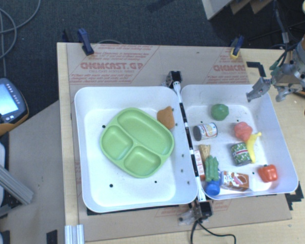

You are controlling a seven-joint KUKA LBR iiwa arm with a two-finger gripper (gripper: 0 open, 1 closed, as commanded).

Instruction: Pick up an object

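Clutter sits almost wholly in the right shallow white bin, and that is where you should look for something to lift. The tool hangs at the far right corner of that bin, over its rim, with nothing between its fingers; you cannot tell from this slant whether they stand apart or together.

Below it the candidates lie loose on the bin floor. A round green ball-like toy rests alone at the far end, nearest the tool and apart from its neighbours, which makes it the likeliest easy pick. A small tin can on its side lies just beside the dividing wall, where a finger may catch the rim. A red rounded toy touches a yellow banana-shaped piece, which in turn leans on a dark green patterned packet; a grasp there risks dragging two things. At the near end, a red-orange pepper-like toy lies by itself, while a green leafy toy, a blue round piece and a flat red-and-white packet crowd together.

The left white bin holds a light green compartment plate with a small brown lump at its far right edge. Both bins rest on a board on the desk, clamped at the far side, so they should not slide.
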